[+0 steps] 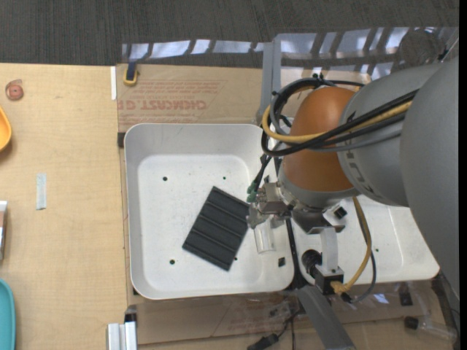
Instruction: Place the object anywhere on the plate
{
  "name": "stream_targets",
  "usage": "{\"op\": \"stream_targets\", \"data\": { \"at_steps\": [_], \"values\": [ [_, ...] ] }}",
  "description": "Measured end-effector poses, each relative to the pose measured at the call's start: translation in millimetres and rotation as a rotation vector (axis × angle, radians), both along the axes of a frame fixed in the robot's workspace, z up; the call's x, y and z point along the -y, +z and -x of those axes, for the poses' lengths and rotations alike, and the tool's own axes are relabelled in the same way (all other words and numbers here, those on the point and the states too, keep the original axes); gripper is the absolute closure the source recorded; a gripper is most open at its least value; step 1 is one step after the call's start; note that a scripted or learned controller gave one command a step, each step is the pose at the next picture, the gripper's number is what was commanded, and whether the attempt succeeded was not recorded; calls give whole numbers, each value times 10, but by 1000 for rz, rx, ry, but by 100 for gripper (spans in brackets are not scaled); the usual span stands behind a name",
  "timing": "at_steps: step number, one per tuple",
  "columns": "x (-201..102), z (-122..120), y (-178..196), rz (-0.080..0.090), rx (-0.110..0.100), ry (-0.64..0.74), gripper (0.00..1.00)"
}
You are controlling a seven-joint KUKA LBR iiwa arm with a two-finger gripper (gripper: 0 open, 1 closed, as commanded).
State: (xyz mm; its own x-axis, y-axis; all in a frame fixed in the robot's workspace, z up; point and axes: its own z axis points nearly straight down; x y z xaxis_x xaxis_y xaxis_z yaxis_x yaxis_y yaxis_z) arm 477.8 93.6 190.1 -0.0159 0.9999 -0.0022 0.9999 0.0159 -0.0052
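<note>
A black ribbed rectangular plate [217,227] lies tilted on the floor of the left white bin [146,195], towards its lower right. My gripper [261,228] hangs low just off the plate's right edge, near the wall between the two bins. The grey arm with its orange band [321,141] looms over it and hides what is directly beneath the wrist. A small dark square [281,261] sits on the bin floor just right of and below the gripper; I cannot tell whether it is a loose thing or a mark in the bin.
The right white bin [408,250] is largely covered by the arm. Yellow and black cables [363,257] loop around the wrist. A cardboard sheet [182,97] lies behind the bins, and a wooden bench top [58,195] stretches to the left.
</note>
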Motion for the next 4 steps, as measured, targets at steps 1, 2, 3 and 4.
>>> {"op": "stream_targets", "data": {
  "at_steps": [1, 2, 3, 4],
  "values": [
    [427, -38, 1231, 0, 3, 167, 100],
    [-195, 8, 300, -1, 0, 234, 100],
    [160, -3, 300, -4, 1, 746, 100],
    [298, 7, 0, -4, 0, 687, 100]
  ]
}}
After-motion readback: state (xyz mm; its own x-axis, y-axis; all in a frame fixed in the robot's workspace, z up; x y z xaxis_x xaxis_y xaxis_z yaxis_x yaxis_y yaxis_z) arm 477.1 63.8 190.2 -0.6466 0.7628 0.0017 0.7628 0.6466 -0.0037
